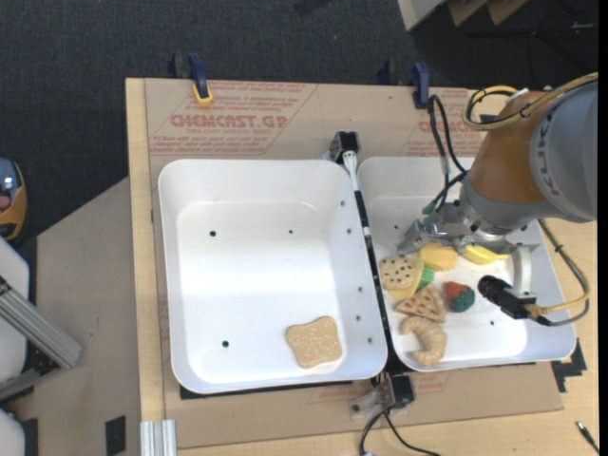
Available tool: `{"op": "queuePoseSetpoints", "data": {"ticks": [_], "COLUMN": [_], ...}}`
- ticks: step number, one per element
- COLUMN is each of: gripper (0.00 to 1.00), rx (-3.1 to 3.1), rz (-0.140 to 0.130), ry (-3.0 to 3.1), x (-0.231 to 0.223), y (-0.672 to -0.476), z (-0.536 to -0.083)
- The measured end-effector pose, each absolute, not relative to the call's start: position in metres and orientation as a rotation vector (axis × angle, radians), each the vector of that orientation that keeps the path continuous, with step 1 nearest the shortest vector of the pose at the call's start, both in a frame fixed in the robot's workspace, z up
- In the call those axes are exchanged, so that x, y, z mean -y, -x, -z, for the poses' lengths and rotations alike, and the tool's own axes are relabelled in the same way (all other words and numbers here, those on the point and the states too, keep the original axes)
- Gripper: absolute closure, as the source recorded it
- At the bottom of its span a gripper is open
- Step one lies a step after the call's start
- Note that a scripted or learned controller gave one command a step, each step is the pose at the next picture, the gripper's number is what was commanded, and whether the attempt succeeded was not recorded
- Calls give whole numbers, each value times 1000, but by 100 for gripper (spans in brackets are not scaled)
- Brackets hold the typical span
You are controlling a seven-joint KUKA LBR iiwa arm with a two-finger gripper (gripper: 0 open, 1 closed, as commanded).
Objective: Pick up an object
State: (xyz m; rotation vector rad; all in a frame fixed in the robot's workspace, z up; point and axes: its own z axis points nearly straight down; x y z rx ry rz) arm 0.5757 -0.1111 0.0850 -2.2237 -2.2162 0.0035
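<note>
A dark carpeted floor surrounds a brown board bench clamped at its far edge, and on it sit two shallow white bins side by side. The left bin carries a single tan bread slice near its front edge. The right bin holds a tight cluster of toy foods: a cracker dotted with dark spots, a pizza wedge, a croissant at the front, a strawberry, and a yellow piece with another yellow bit just beside it. The arm reaches in from the right and its gripper hangs low over the back of that cluster, just above the yellow piece. Whether its fingers are spread or closed I cannot tell, and nothing is visibly held between them. The likeliest target is the yellow piece directly under the gripper. These look like light, hollow plastic toys, stiff and smooth, so weight should be no concern but slip probably is; rounded faces could squirt out of a pinch. I would take the yellow piece across its narrow width, near the middle, coming straight down. The neighbours touch or nearly touch it, so a finger may land on the cracker or push the pile aside. The croissant, lying more apart, would offer freer access across its waist.
</note>
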Motion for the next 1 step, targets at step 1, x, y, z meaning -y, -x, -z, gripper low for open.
{"op": "queuePoseSetpoints", "data": {"ticks": [1], "gripper": [100], "rx": [2220], "rz": [1], "ry": [2226], "x": [110], "y": [-578], "z": [-95]}}
